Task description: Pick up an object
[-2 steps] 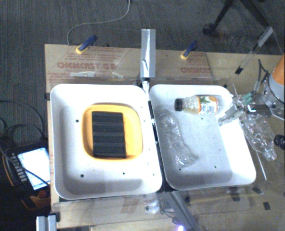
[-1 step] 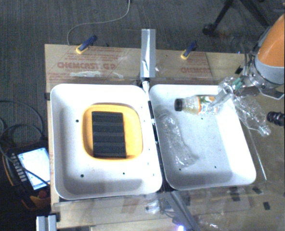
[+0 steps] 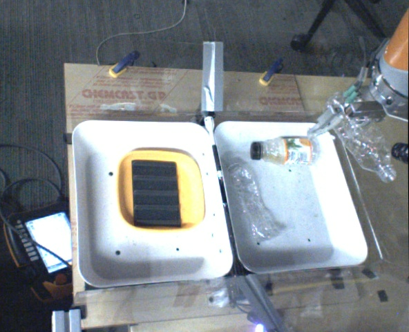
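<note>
The gripper (image 3: 323, 124), its clear fingers apart and holding nothing, hangs just right of the small bottle (image 3: 286, 151), which lies in the right bin (image 3: 343, 251) with its long axis pointing toward the gripper.

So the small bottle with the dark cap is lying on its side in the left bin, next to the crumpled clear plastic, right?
Not quite. The bottle is lying on its side, dark cap pointing left, but it is in the right bin, not the left one. The crumpled clear plastic lies just below it in the camera view. The left bin holds the yellow and black object.
</note>
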